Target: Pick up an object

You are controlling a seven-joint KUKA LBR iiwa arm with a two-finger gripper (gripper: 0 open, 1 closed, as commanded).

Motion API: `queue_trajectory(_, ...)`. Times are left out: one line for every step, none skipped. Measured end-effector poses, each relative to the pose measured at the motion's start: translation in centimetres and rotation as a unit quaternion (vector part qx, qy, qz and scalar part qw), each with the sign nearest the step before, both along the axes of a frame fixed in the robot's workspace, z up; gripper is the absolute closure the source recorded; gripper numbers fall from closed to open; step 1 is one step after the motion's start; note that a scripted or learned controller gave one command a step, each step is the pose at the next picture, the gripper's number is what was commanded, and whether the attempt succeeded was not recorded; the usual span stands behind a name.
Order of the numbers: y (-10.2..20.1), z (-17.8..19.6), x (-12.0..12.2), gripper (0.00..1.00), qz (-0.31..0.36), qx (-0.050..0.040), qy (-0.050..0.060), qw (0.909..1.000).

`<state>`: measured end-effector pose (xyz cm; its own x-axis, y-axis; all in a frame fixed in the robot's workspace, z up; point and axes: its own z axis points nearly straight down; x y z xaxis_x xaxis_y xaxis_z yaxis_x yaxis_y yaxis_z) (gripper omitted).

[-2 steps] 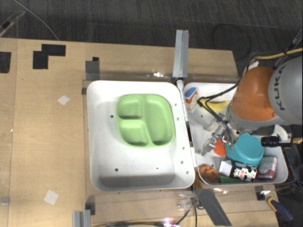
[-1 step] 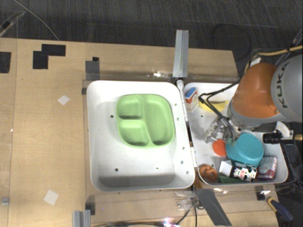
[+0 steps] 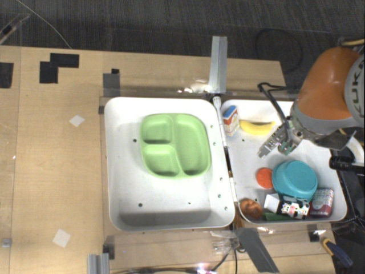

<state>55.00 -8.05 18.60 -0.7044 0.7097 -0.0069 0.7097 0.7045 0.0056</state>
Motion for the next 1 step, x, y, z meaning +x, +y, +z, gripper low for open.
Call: queue_trajectory(-5.43, 1.23, 3.31, 1.0, -0.007, -0.0009, 0.001, 1.0)
